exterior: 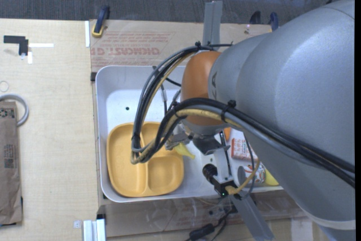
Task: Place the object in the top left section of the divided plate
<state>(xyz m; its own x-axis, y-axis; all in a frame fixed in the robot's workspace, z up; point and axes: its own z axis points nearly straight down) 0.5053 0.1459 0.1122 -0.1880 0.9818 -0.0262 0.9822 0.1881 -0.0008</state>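
A yellow divided plate [144,169] lies in the front left of the left white bin [113,93]. The grey arm with its orange band [197,82] reaches over the bin from the right, and black cables hang over the plate's top sections. My gripper [180,143] sits just past the plate's upper right rim, largely hidden under the wrist and cables. A small yellow object [184,150] shows right below it, beside the plate's rim. I cannot make out whether that object is held.
A red and white packet [240,147] and another yellow item [269,179] lie to the right under the arm. A brown paper bag [8,161] rests on the bench at far left. Cardboard [135,45] lies behind the bin.
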